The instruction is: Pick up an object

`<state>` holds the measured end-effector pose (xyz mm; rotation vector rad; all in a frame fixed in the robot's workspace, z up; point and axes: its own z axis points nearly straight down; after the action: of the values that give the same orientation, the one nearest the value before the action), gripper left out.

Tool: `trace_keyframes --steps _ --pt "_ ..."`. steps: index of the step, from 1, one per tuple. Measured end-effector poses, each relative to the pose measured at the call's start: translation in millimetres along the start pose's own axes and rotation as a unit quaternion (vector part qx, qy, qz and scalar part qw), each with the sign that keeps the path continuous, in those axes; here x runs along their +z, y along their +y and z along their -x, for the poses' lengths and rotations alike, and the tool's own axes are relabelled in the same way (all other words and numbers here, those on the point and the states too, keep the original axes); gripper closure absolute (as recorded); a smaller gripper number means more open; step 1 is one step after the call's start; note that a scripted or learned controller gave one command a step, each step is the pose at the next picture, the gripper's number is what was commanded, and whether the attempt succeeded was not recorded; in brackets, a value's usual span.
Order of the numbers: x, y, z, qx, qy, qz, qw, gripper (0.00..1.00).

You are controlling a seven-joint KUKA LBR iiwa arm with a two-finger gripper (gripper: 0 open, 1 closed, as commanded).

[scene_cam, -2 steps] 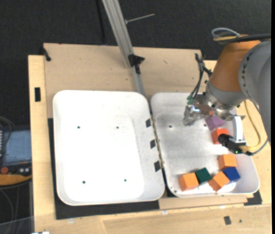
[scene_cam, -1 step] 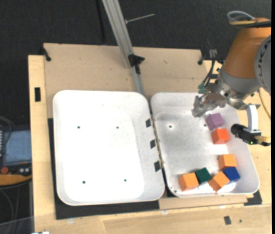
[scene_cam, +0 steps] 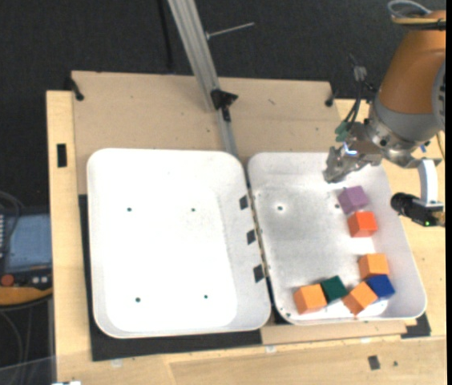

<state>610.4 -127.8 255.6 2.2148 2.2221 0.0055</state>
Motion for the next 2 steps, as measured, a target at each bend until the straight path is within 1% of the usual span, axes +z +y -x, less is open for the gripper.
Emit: trace_keyframes --steps 1,2 --pt "11 -10 -44 -0.001 0.0 -0.003 1.0 1.0" --pt "8 -19 -87 -0.002 0.001 -0.003 1.0 1.0"
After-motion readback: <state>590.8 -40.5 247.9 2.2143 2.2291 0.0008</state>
